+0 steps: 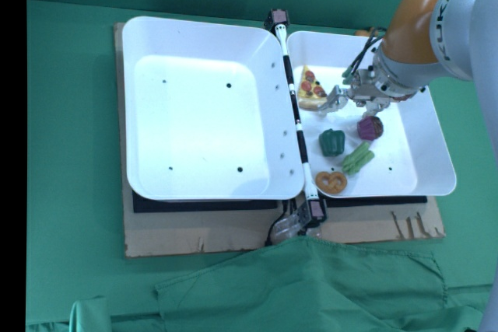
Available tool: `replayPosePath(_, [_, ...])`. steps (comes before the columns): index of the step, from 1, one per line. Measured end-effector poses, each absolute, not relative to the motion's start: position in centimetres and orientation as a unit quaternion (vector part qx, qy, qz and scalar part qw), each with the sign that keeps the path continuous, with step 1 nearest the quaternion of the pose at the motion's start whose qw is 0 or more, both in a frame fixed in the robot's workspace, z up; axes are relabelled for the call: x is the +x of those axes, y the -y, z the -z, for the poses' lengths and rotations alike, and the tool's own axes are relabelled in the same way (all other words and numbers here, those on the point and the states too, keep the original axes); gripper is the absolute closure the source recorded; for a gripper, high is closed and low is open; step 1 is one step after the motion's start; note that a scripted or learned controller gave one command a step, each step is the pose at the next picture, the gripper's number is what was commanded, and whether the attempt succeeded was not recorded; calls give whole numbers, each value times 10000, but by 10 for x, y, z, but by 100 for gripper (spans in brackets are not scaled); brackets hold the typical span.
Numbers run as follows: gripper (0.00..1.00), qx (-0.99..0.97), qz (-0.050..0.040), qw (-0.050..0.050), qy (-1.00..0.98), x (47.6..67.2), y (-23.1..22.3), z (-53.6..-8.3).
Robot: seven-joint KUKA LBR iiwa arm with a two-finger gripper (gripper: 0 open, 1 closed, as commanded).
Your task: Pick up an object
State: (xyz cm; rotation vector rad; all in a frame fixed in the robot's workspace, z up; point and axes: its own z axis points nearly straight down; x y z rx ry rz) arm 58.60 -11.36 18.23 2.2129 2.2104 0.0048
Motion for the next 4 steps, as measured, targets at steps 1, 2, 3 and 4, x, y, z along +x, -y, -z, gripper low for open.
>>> replayPosePath(1, [0, 7086, -48, 97, -7055, 557, 98, -186])
replayPosePath(2, [0, 7100, -56, 91, -7042, 495, 143, -186])
replayPosePath(3, [100, 7097, -63, 137, -7043, 498, 144, -198])
replayPosePath(4, [100, 7079, -36, 88, -7063, 537, 132, -185])
